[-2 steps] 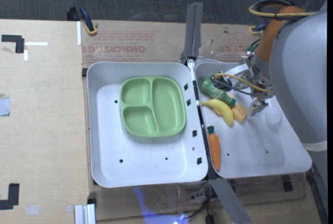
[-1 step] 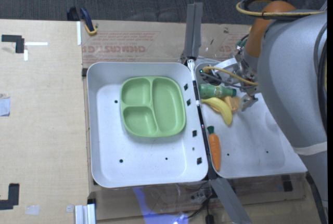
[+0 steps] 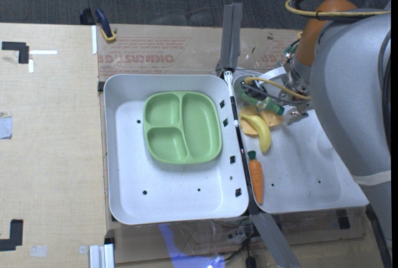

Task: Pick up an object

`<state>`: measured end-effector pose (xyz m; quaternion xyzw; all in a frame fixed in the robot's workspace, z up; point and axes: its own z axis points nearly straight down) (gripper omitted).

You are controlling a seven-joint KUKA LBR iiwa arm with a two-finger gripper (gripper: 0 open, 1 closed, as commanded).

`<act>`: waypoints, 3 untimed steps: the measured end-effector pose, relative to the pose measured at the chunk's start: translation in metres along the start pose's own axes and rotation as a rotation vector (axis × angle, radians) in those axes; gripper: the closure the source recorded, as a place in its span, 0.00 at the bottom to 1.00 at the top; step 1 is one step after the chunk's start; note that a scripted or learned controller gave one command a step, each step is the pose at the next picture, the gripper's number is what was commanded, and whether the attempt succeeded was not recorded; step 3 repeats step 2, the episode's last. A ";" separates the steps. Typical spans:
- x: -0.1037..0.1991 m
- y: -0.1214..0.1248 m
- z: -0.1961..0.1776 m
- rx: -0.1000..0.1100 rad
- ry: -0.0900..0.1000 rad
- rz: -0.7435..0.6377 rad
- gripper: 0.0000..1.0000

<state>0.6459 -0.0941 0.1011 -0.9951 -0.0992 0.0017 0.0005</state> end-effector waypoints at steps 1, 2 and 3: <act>0.002 -0.001 0.010 -0.001 0.000 -0.025 1.00; 0.002 0.000 0.001 0.000 -0.003 -0.027 1.00; 0.002 0.000 0.001 0.000 -0.003 -0.027 1.00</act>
